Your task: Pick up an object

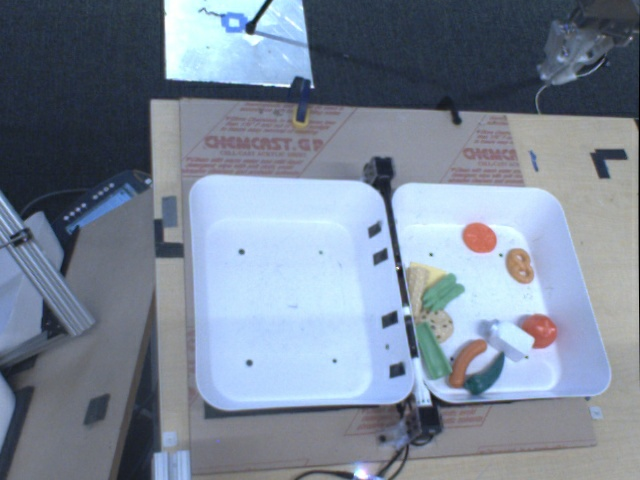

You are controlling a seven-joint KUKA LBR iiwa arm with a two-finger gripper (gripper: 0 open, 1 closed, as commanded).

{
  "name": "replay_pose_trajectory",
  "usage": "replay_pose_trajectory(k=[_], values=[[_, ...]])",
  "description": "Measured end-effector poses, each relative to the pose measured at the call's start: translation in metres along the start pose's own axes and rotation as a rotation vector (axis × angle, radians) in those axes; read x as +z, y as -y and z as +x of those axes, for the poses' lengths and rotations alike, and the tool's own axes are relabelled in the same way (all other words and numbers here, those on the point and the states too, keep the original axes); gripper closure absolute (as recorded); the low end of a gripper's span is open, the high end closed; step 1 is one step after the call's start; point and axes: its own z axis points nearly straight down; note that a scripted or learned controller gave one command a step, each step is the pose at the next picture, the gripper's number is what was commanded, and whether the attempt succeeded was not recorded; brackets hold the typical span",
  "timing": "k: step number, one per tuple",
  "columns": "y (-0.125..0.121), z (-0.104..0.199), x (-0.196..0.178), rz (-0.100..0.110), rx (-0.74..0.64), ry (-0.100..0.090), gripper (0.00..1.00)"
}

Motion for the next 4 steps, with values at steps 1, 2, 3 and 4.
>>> replay_pose_trajectory(k=[1, 2, 3, 4], values=[[0.001, -0.006, -0.024, 0.003, 0.002, 0.000, 1.00], [0.001, -0.020, -0.059, 0.001, 0.004, 0.000, 1.00], [0.002, -0.075, -0.058, 0.003, 0.007, 0.001, 1.00], [0.002, -0.118, -0.058, 0.003, 0.007, 0.001, 1.00]])
